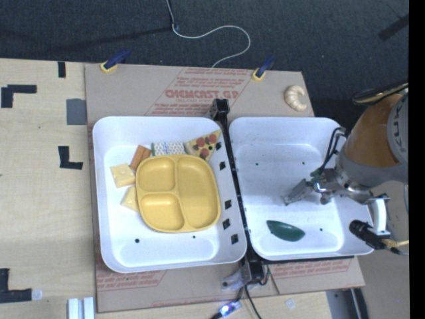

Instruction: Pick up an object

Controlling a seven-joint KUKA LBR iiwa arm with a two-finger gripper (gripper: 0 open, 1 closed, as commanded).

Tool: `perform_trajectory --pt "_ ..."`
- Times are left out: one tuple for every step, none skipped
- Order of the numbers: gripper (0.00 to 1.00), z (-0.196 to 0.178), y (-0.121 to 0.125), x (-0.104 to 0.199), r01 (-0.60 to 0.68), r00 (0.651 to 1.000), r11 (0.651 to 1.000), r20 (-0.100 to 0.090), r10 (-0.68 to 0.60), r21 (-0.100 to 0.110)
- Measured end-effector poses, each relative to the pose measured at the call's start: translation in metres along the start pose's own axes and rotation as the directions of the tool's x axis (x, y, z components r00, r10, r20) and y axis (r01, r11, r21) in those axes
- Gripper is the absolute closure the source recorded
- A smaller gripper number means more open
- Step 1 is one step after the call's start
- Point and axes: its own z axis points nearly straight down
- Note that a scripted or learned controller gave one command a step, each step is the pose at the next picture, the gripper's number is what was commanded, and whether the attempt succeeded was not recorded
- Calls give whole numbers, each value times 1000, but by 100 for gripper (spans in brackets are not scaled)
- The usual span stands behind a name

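- The dark green object (pixel 286 230) lies flat on the floor of the right bin (pixel 265 138), close to that bin's near wall; it is a longish leaf-like shape, its long axis running roughly left to right with a slight downward slant toward the right, the narrower tip pointing left.
- The gripper (pixel 292 198) hangs over the same bin, above and a little to the right of the green object and clear of it; it points left, toward the bins' shared wall.
- Whether its tips are apart or together cannot be told, since they blur into one grey wedge.
- Around the green object the bin floor is bare white on the left and behind; the near wall is just beside it (little room on that side).
- The left bin (pixel 106 178) holds a yellow divided plate (pixel 178 193) that takes up most of its floor, with tan crackers (pixel 123 175) and small patterned pieces (pixel 199 144) partly tucked under the plate's left and far edges.
- The arm (pixel 375 145), with its orange band, is cut off by the frame beyond the right bin.
- A pale shell-like item (pixel 297 98) sits on the cardboard (pixel 199 92) behind the right bin, its details too small to make out.
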Motion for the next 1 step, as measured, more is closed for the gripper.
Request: perform_trajectory --pt "0 24 0 1 1 1000 1000 1 -1 -5"
